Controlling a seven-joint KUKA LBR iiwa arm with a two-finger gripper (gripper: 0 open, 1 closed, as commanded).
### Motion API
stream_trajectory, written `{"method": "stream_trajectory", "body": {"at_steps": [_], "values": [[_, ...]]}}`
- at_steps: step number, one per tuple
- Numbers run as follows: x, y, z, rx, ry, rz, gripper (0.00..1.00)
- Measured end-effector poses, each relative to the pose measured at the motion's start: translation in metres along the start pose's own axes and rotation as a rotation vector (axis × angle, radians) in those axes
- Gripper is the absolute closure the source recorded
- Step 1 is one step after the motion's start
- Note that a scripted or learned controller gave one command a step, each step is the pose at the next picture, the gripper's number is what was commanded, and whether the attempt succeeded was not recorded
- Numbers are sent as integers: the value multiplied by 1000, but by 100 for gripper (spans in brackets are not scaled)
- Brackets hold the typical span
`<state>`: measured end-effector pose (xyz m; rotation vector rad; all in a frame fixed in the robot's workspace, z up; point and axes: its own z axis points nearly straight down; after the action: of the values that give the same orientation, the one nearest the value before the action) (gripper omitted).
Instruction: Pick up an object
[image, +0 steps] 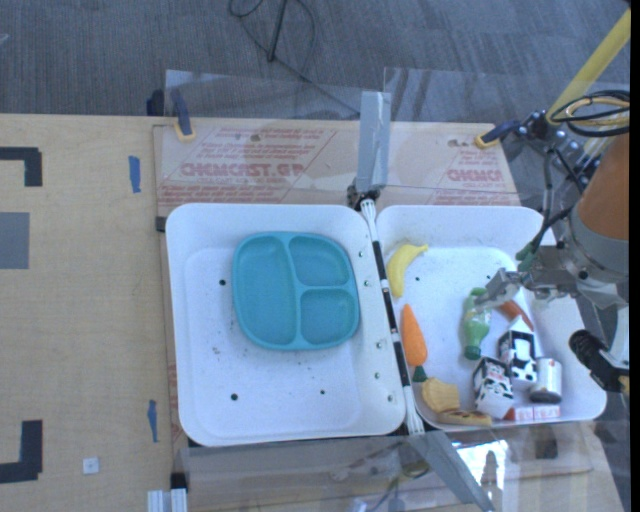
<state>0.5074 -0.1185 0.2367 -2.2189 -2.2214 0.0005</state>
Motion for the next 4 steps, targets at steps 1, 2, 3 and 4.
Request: {"method": "stream_trajectory", "body": {"at_steps": [1,2,3,4], "values": [[0,1,-10,-2,0,0,100],[0,1,-10,-2,0,0,0],[-30,7,112,-25,-7,15,0],[-62,50,129,-46,-10,80,0]]}}
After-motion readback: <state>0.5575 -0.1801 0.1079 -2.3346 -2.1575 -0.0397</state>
